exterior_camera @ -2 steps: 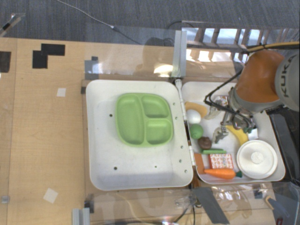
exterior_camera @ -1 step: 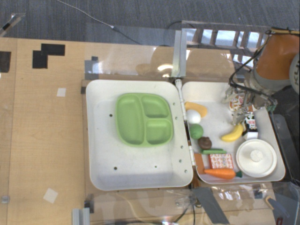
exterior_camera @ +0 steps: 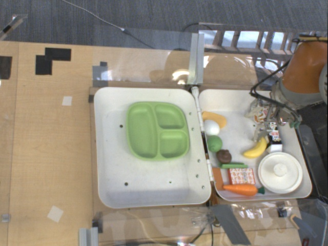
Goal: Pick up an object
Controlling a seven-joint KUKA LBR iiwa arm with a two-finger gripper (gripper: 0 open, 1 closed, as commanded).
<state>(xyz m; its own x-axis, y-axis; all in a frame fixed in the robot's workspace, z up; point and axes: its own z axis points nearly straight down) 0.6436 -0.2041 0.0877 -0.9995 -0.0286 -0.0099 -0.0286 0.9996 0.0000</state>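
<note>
Camera view: right bin (exterior_camera: 241, 102) holds the loose items. One banana (exterior_camera: 257, 148) lies just below the end effector (exterior_camera: 267, 123), near its tip, not visibly gripped; can't tell the end effector's state, cluttered with wires. Other items in the same bin, one each: yellow fruit (exterior_camera: 215, 120) by the divider, white egg (exterior_camera: 211, 129) touching it, green ball (exterior_camera: 214, 143), dark brown piece (exterior_camera: 224, 157), green stick (exterior_camera: 233, 165), red-white box (exterior_camera: 241, 176), carrot (exterior_camera: 240, 189) at the front wall, white bowl (exterior_camera: 280, 172) beside the banana. Left bin (exterior_camera: 110, 137) holds one green divided tray (exterior_camera: 157, 130). Two bins side by side on the table (exterior_camera: 46, 152). Arm (exterior_camera: 305, 68) enters from upper right, orange band up, wrist angled down into the right bin's back corner.
</note>
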